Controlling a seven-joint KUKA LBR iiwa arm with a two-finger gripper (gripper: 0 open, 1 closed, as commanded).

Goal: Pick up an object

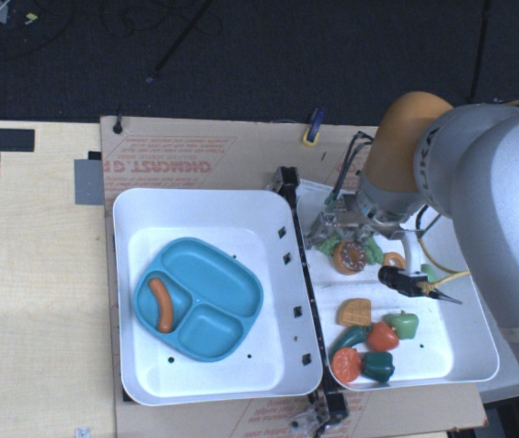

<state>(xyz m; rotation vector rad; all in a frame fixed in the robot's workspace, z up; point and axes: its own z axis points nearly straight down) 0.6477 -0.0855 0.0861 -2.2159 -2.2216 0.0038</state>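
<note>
My gripper (343, 237) is low in the back of the right bin (464, 359), directly over a green leafy toy (332, 244) and a brown round donut-like piece (350, 258). Both pieces touch or sit just beneath the gripper's tip, and I cannot see whether either is held. A small orange ring (393, 261) lies just right of the donut. Nearer the front lie a tan cracker-shaped piece (355, 312), a red tomato (382, 337), a light green pepper (405, 324), a dark green vegetable (378, 367) and an orange-red fruit (346, 364).
The left bin (136, 217) holds a blue divided plate (227, 286) with an orange sausage (161, 303) in its left compartment. A black divider (301, 276) separates the bins. The arm's grey body (478, 208) overhangs the right bin's far right side.
</note>
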